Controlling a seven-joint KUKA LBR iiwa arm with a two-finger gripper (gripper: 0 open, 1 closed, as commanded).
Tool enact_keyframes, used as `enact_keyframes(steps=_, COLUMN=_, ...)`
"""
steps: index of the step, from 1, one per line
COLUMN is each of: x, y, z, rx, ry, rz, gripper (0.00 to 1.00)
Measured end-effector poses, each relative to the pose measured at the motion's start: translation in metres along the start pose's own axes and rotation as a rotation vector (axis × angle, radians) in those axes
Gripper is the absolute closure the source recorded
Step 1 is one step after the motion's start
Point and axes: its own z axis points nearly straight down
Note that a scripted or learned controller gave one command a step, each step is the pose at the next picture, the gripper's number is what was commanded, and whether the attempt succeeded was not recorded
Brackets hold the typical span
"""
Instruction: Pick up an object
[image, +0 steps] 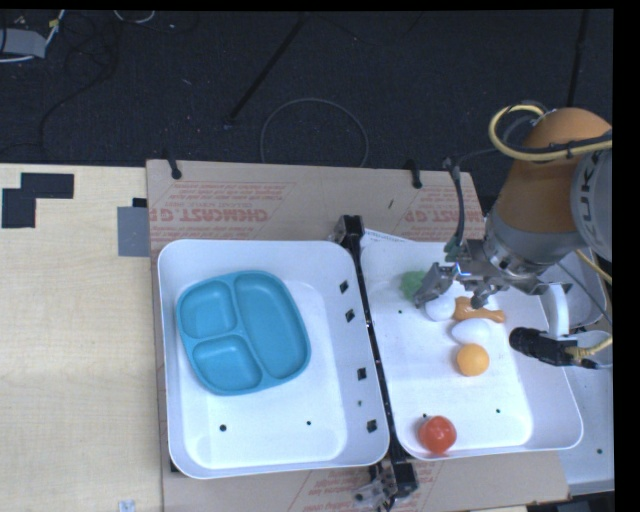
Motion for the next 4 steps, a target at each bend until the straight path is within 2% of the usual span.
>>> enact_keyframes(steps=1, x=0.000, y=0.003, z=-0.007, rx=-0.012, ry=-0.001, rz=-0.001, gripper=0.00)
enact_keyframes(steps=4, x=-0.001, y=0.004, z=0.121, rx=-0.011, ry=-0.001, rz=0.001, gripper=0.00)
